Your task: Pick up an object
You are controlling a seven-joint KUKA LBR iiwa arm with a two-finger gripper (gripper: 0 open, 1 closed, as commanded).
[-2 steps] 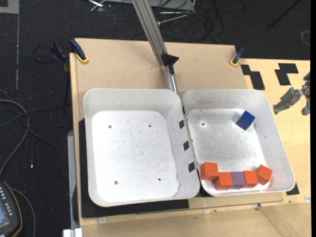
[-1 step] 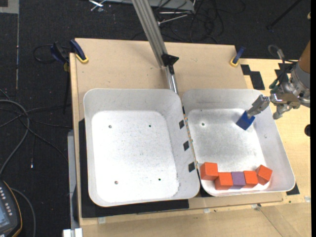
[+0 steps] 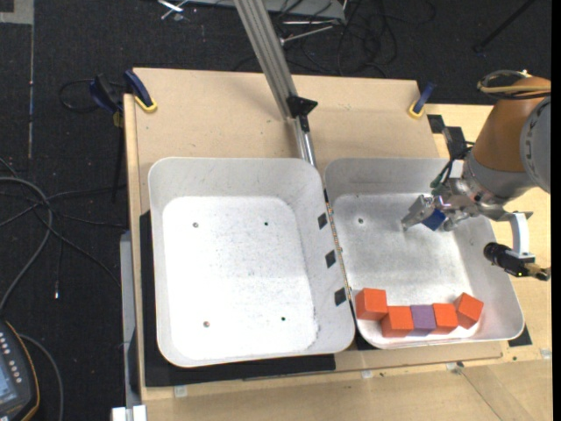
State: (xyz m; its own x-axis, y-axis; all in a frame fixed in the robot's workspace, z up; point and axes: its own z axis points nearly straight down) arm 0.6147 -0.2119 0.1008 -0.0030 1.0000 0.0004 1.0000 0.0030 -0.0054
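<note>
Hand (image 3: 431, 214) sits over the upper right part of the right bin (image 3: 386, 175), and a small blue block (image 3: 435, 220) shows between its fingers, so I read it as clamped on that block, though the grip looks shallow from here. To do this step well, I would lift straight up and slowly, keeping the wrist level so the block cannot twist out.

Below, along the bin's lower edge, a row of blocks lies close together: an orange block (image 3: 372, 302) at the left, a purple block (image 3: 422, 317) in the middle, another orange one (image 3: 470, 309) at the right. They are well apart from the hand.

The right wall is near the arm; bare floor spreads toward the frame's centre. The left bin (image 3: 175, 182) offers wide room on the table (image 3: 219, 112).
</note>
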